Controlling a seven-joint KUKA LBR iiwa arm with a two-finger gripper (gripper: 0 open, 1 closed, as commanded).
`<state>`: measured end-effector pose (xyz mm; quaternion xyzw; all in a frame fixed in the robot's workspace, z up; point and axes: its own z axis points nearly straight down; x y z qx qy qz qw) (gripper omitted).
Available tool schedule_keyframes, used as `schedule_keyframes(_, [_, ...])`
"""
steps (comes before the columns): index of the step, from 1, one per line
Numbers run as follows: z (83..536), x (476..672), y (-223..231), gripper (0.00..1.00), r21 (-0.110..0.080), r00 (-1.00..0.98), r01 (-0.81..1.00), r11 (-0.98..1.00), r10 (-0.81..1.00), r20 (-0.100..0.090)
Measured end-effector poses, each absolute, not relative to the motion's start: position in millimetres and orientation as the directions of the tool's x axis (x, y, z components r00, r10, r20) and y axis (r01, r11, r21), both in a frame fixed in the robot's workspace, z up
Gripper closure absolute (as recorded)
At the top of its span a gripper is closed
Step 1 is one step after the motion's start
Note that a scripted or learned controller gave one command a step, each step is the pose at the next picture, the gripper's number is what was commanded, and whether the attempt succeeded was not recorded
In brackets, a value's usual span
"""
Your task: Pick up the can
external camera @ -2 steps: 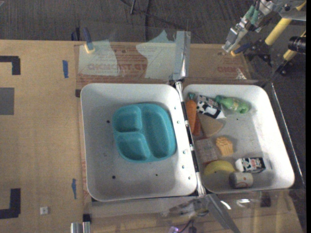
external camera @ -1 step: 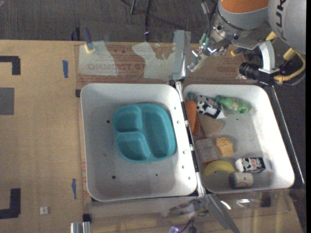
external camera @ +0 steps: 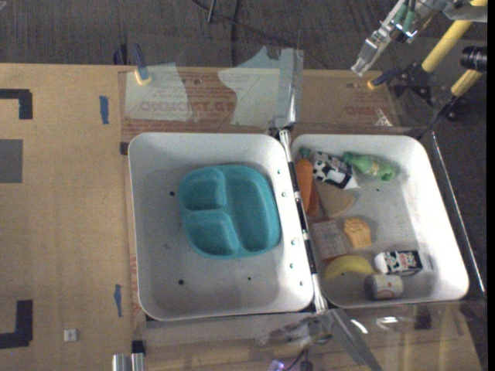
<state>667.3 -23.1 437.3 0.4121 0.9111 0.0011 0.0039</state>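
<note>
The can (external camera: 383, 286) is a small grey cylinder lying on its side near the front wall of the right bin (external camera: 441, 207). It rests just right of a yellow banana (external camera: 348, 267) and below a small black-and-white carton (external camera: 399, 262). My gripper (external camera: 365, 62) hangs high at the top right, beyond the far edge of the right bin and well away from the can. Nothing shows at its tip.
The right bin also holds a carrot (external camera: 305, 185), a cow-print carton (external camera: 332, 168), a green bottle (external camera: 371, 165), a tan wedge (external camera: 339, 201), a cracker (external camera: 357, 231) and a flat card (external camera: 329, 239). A teal divided plate (external camera: 230, 209) lies in the left bin (external camera: 147, 230).
</note>
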Motion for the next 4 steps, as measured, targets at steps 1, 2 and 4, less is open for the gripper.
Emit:
schedule_keyframes(1, [298.5,624.0,13.5,1.0,0.003,-0.645,0.764,0.645,0.764,-0.002])
schedule_keyframes(2, [419.2,652.4,-1.8,1.0,0.005,-0.577,0.817,0.577,0.817,-0.004])
schedule_keyframes(4, [421.8,655.1,80.1,1.0,0.0,-0.419,0.908,0.419,0.908,0.001])
